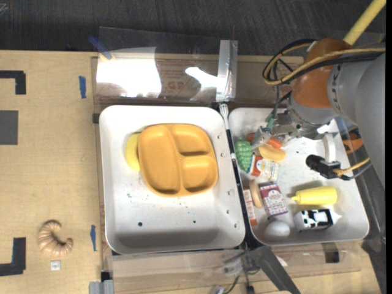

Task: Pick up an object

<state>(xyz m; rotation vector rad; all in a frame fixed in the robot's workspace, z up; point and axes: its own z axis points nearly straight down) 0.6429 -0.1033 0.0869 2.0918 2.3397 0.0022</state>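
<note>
My gripper [270, 133] hangs low over the far left part of the right bin [355, 222], right above a small tan bun [273, 154] with a red-orange bit beside it. A green packet [244, 154] lies just to the left of the gripper. Nearer the front lie a white and orange carton [264, 168], a maroon packet [273, 199], a yellow mustard bottle [315, 196], a black-and-white cow-patterned piece [315, 218] and a white egg-like thing [277, 229]. Nothing shows held between the fingers.
The left bin [122, 225] holds an orange compartment tray [177, 158] with a yellow thing [131, 150] poking out at its left. A croissant [55, 238] lies on the bench at the front left. The grey arm [361, 97] crosses the right bin's far right corner.
</note>
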